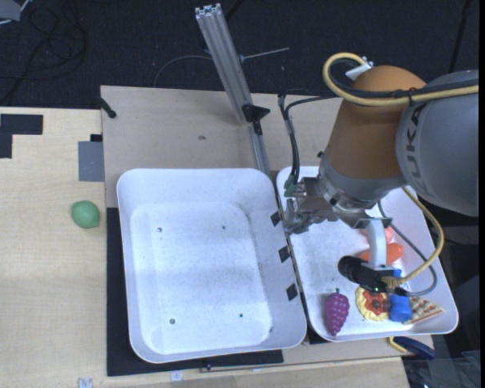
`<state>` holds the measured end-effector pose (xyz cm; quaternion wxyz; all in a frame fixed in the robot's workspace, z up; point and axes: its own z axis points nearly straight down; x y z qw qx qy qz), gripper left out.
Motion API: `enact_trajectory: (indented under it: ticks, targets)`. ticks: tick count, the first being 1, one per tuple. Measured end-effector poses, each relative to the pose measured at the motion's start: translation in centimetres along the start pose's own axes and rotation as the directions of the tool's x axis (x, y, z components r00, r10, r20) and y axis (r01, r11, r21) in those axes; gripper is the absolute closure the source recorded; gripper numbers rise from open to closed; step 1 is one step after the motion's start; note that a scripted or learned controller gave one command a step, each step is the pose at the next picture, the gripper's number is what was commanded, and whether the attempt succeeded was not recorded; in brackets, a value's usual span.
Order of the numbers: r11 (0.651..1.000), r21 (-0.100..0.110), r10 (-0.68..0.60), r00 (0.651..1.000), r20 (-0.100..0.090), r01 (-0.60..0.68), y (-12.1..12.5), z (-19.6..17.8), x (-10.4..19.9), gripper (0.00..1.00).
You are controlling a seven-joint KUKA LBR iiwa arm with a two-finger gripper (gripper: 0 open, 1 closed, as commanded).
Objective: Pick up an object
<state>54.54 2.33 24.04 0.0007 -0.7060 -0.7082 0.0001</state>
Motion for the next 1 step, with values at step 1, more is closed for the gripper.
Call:
enact_trajectory:
  ticks: [1]
  targets:
    - [1.000, 0.000, 0.000, 1.000, 0.000, 0.000, -2.51, 0.27, 4.15, 1.00]
